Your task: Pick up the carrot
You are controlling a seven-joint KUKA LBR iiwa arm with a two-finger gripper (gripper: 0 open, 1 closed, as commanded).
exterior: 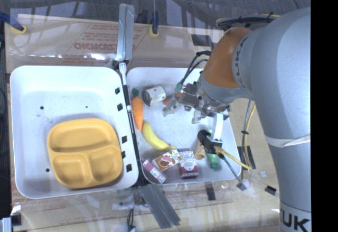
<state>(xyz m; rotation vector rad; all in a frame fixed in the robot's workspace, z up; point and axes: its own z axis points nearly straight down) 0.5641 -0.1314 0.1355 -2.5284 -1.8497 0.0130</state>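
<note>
Carrot [138, 112] lies lengthwise against the left wall of the right bin [158, 75], just above a banana [153, 137], at about nine o'clock from the gripper [177, 103], which hangs apart from it, whether open or closed I cannot tell.

2 bins side by side on the worktop [68, 35].
A divided tray [83, 151] lies in the left bin [31, 83]. In the right bin [158, 74], the carrot [138, 111] lies along the left wall, a banana [154, 137] just right of it, packets [177, 163] at the near edge.
</note>
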